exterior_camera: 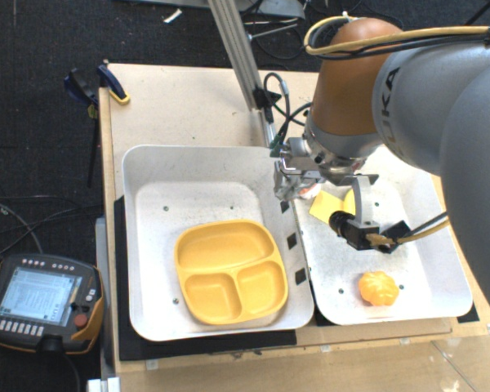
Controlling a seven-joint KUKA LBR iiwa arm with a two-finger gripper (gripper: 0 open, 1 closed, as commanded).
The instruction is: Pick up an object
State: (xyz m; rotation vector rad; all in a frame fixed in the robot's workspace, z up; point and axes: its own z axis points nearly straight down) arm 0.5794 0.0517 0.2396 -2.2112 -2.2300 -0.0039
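Observation:
My gripper [292,184] hangs low over the near-left part of the right bin [441,243], close to the wall between the two bins. A flat yellow piece [324,206] lies just right of it, partly hidden under the wrist. I cannot see anything between the gripper's tips. Near the front of the right bin sits an orange rounded object [379,288], well apart from the gripper. A yellow divided tray [229,269] lies in the left bin [147,194].
The grey arm with its orange band [351,80] covers the back of the right bin. A metal rail [238,47] slants over the bench behind the bins. A handheld control pendant [41,300] sits off the bench at the left.

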